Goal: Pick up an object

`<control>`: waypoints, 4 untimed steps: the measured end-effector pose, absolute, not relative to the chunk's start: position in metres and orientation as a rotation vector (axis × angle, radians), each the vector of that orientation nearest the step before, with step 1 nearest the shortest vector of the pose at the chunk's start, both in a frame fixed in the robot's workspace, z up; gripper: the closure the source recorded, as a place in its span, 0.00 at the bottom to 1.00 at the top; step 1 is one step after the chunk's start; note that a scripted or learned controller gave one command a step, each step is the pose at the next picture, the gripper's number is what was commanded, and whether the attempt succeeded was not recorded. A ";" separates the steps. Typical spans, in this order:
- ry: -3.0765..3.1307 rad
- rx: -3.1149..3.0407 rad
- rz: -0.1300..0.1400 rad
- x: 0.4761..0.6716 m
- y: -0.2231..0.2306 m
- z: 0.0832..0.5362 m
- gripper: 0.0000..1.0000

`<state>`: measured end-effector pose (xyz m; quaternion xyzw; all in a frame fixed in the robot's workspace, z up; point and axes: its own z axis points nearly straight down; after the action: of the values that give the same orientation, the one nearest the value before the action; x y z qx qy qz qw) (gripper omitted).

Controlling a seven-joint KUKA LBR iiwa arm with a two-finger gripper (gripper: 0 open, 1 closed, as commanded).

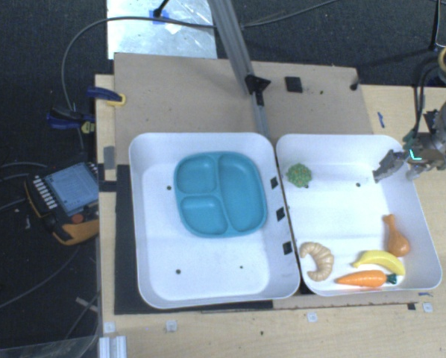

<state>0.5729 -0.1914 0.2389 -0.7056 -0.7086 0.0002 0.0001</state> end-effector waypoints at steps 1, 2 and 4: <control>-2.228 -2.218 -0.002 0.574 -0.191 0.240 0.00; -2.223 -2.217 0.002 0.577 -0.188 0.178 0.00; -2.224 -2.224 -0.003 0.580 -0.191 0.087 0.00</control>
<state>0.5798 -0.1907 0.0867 -0.7070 -0.7072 -0.0010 -0.0017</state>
